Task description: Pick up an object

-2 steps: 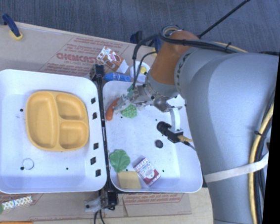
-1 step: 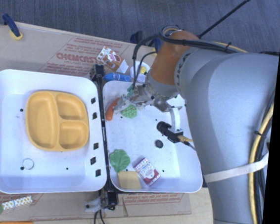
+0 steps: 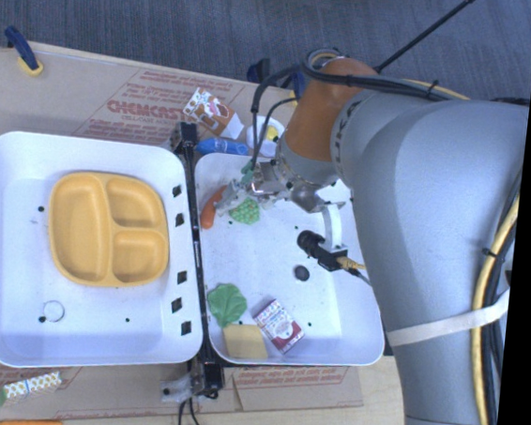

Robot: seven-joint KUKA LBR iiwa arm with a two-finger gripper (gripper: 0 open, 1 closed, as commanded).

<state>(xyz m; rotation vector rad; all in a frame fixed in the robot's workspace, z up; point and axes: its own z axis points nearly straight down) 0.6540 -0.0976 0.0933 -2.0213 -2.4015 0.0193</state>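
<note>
Nearest the lens, along the front wall of the right-hand shallow white bin, a pale yellow block, a small red-and-white printed packet and a flat green leaf-shaped piece are bunched together, probably left where earlier drops scattered them. No single target is named by the task; any of these would do. Further in, a small dark disc lies alone on the bin floor. Beyond it, the two-finger gripper is lowered over the far left corner, just above a crumpled green item and beside an orange carrot-like stick at the divider — that green item is judged the likeliest pick. Whether the jaws are apart or together cannot be told; cables and wrist hardware crowd them. In the left-hand white bin a yellow compartment tray sits. Both bins rest on printed brown cardboard over the counter, with grey carpet behind.
</note>
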